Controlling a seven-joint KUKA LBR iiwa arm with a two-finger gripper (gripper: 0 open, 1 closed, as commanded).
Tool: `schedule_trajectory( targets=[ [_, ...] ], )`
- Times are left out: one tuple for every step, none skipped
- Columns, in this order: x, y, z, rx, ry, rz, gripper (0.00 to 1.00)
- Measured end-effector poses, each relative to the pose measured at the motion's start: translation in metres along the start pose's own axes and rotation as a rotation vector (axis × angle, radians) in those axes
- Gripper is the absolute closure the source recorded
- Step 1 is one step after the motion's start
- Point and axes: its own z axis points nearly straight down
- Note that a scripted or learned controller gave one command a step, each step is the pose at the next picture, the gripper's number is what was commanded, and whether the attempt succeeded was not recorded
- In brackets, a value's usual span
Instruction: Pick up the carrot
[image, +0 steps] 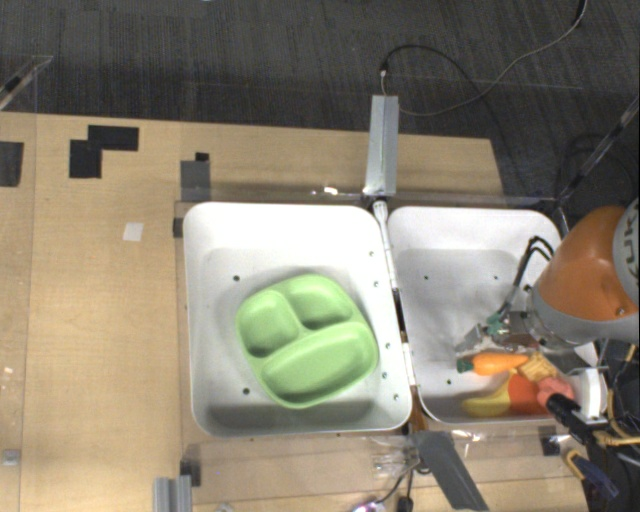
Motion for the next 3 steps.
schedule_trajectory(
  targets=[
    [-0.012, -0.006, -0.026, 0.018, 0.009, -0.384, 0.00],
    [-0.011, -0.005, 0.000, 0.015, 0.010, -0.522, 0.00],
    [-0.011, -0.002, -0.008, 0.007, 0.006, -0.517, 1.00]
  ],
)
